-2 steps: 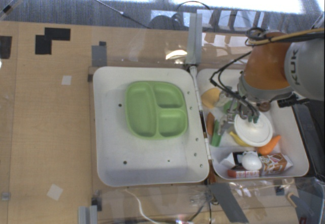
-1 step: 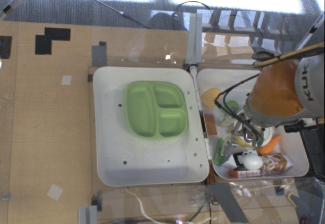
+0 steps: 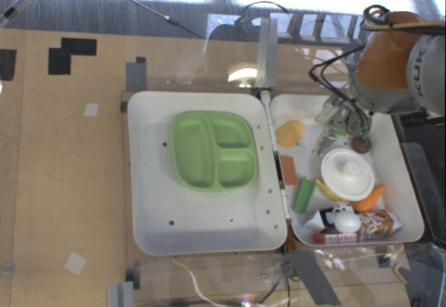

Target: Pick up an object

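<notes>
Camera view puts my gripper in the right bin's upper part, fingers apart, holding nothing. Just below sits a white lid; left, a yellow lump. I'd descend squarely over one object before closing.

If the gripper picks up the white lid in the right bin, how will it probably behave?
The white lid looks rigid and smooth, so it may slip. Its small knob offers the likeliest grip. It lies against the banana and carrot, so lifting it could nudge them.
</notes>
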### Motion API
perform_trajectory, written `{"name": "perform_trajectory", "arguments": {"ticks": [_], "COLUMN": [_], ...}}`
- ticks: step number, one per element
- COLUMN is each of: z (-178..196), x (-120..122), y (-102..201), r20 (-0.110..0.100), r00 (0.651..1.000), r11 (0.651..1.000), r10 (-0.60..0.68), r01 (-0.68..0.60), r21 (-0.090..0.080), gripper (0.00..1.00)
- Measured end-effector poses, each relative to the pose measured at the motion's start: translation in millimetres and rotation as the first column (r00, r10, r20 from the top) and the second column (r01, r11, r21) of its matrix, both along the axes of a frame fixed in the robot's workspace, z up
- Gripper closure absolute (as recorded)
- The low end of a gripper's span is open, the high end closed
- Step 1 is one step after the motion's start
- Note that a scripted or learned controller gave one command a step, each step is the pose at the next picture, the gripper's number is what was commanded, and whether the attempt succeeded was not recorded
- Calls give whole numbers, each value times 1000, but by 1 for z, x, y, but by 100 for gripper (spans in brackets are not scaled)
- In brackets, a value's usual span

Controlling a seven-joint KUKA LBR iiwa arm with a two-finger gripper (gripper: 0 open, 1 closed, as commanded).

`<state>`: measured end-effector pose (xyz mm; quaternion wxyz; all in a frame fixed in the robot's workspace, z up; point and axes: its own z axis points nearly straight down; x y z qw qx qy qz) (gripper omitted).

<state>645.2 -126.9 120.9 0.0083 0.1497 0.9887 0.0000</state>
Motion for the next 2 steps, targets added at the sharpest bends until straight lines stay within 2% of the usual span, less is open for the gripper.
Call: {"name": "perform_trajectory", "arguments": {"ticks": [1,2], "z": [-31,61], "x": [-46,2], "y": [-20,-79], "r20": [-3,4], "r00": [1000,995], "r11": [1000,995], "r10": [-6,-104], "r01": [6,104], "r21": [1,-2], "gripper": [0,0]}}
